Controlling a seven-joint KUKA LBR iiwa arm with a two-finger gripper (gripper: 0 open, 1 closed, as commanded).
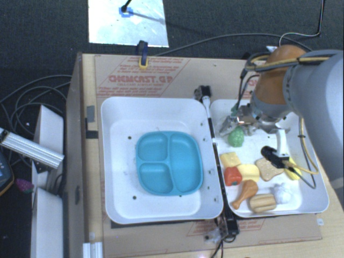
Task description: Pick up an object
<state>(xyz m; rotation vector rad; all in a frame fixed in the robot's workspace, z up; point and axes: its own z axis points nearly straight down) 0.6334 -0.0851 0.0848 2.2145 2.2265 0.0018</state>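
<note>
Camera view: left white bin (115, 160) w/ blue divided plastic plate (168, 162). Right white bin (317, 198) has toy food; gripper (234, 127) over green round veg (236, 137), can't tell its state.

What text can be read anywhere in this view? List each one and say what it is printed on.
"CHEMCAST GP": large red letters on the brown board under the two white bins, above the left bin.
Smaller red lines above and below that word on the same board: too blurred to read.
Red print on the board's near edge: too small to read.
</note>
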